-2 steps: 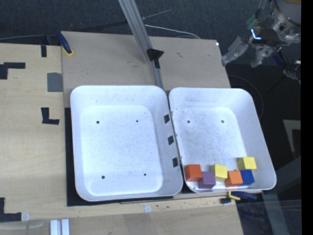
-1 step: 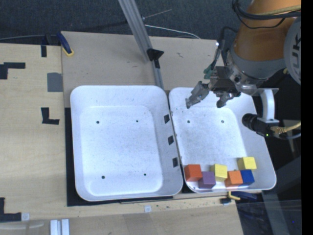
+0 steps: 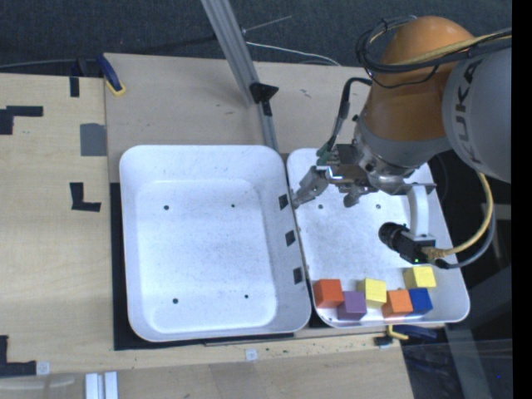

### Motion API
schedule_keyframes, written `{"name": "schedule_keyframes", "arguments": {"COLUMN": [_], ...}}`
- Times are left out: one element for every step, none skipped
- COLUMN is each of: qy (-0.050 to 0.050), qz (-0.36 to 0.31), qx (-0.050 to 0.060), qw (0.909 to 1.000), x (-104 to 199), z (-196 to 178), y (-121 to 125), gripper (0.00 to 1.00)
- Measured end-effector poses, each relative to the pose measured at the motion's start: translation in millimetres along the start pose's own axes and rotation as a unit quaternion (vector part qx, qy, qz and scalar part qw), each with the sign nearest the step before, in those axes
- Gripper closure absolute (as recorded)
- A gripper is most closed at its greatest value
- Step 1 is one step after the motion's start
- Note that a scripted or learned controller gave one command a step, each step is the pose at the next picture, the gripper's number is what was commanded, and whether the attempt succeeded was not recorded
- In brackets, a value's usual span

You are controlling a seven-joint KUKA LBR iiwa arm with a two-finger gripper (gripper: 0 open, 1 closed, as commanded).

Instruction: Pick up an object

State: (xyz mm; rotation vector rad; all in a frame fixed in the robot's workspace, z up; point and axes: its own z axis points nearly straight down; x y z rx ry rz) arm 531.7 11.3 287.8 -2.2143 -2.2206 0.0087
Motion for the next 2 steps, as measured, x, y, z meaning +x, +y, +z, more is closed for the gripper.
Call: {"name": "schedule_keyframes", "arguments": {"qy": [0.0,0.0], "qz": [0.0,0.0], "qx": [-0.006,-0.003], "qw": [1.0,1.0], "x": [5.6,5.3], "z": [-58.8,-55.3], "y": [-30.0,-29.4], "gripper": [0.0,0.0]}}
